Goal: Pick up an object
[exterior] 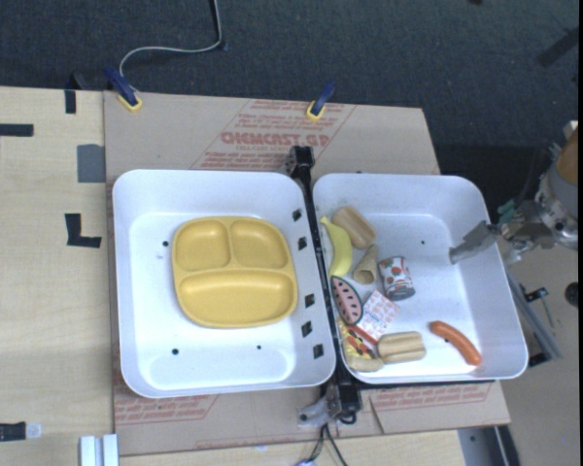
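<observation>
Camera view, from above and at a slant. The gripper (478,241) enters from the right and hangs over the right rim of the right bin (437,194); a grey fingertip points left and down toward the bin floor. Whether it is wide or narrow cannot be told from this angle, and nothing is seen held in it.

All the loose objects lie to the left of the gripper, inside the right bin. Nearest is a small red-and-white can (396,278), left and slightly below the fingertip, apart from it. Below the gripper, near the bin's lower right corner, lies a sausage (456,343). Farther left and below sit a bread roll (401,347) and a red-and-white wrapper (377,312). Along the bin's left wall, well apart from the gripper, are a banana (339,249), a tan bun (355,227) just above it, and a watermelon slice (347,299).

Beyond the divider, farthest left of the gripper, the left bin (146,289) holds a yellow compartment plate (235,270). Both bins rest on a cardboard sheet (262,134).
</observation>
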Robot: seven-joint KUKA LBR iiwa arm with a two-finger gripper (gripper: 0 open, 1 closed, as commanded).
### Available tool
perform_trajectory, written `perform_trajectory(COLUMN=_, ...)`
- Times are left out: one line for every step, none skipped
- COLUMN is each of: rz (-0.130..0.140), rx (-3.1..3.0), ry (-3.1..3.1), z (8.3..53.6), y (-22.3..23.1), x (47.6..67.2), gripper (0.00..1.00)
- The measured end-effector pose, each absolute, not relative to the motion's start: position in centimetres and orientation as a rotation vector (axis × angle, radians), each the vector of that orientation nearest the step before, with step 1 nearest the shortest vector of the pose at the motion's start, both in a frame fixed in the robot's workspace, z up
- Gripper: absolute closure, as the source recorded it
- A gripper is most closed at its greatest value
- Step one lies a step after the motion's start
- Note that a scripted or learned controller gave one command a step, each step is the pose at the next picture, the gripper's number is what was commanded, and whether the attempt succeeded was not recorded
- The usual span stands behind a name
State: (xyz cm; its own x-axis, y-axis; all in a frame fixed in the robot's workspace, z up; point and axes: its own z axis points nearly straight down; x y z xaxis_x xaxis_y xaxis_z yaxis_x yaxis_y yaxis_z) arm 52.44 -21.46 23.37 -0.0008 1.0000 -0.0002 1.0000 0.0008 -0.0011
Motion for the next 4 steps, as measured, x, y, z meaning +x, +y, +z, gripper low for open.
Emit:
perform_trajectory(rz=0.002, rx=-2.218, ry=-2.221, z=9.6, y=-22.3, x=54.5, gripper=0.0)
perform_trajectory(rz=0.002, rx=-2.218, ry=-2.221, z=10.6, y=-22.3, x=54.5, gripper=1.0)
perform_trajectory(rz=0.002, rx=-2.218, ry=-2.222, z=10.6, y=-22.3, x=54.5, gripper=0.0)
perform_trajectory(rz=0.002, rx=-2.218, ry=-2.221, z=11.5, y=-22.2, x=54.5, gripper=1.0)
